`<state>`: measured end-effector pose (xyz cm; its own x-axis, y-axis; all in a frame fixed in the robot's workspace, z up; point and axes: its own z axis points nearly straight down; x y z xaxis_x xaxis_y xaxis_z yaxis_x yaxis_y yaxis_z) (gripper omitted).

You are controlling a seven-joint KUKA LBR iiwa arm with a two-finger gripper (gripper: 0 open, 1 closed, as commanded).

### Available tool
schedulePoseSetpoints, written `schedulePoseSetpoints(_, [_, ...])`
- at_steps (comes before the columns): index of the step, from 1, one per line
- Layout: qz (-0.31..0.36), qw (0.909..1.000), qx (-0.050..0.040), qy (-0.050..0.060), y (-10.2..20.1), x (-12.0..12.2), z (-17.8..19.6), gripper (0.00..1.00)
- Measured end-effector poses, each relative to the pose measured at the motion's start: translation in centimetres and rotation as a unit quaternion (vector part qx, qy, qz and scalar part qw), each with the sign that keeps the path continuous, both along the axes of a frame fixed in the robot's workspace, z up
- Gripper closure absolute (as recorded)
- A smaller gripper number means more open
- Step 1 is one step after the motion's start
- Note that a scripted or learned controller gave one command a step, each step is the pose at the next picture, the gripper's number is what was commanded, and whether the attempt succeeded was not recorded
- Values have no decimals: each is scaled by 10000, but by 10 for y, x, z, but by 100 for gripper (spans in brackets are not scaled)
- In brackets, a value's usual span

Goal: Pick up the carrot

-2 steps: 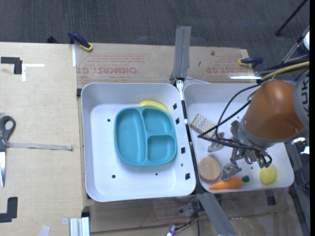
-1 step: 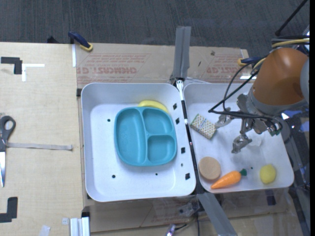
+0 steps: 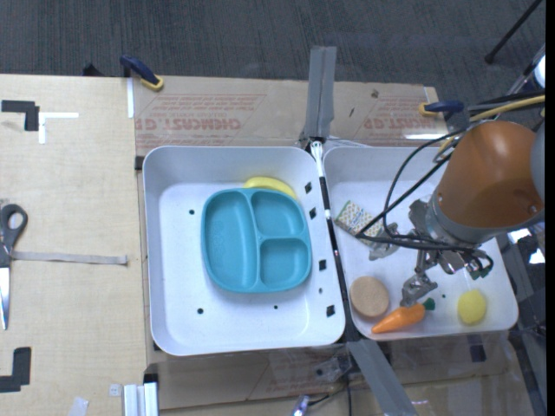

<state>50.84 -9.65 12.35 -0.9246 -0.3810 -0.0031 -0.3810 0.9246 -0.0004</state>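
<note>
Right bin (image 3: 347, 167): gripper (image 3: 418, 292) over carrot (image 3: 399, 319) nr front rim.

A pale wooden worktop (image 3: 69, 319) carried two shallow white bins side by side, the left bin (image 3: 165, 319) and the right bin (image 3: 347, 167) touching along one edge. Scissors (image 3: 9, 250) lay at the worktop's left edge. Printed cardboard (image 3: 225, 115) sat behind the bins.

gripper (image 3: 419, 289) in right bin (image 3: 503, 321) | carrot (image 3: 400, 318) just below | disc (image 3: 370, 296) left | lemon (image 3: 472, 307) right | tray (image 3: 257, 239) far left, left bin (image 3: 165, 258)
</note>
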Motion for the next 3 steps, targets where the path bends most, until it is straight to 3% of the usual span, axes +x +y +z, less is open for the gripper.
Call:
schedulePoseSetpoints(1, [-445,9990,-1,-21,-10,-7,-30,0])
schedulePoseSetpoints(2, [-1405,9900,5,-103,-22,-15,-27,0])
schedulePoseSetpoints(3, [-2129,9770,-5,-133,-3,-18,-26,0])
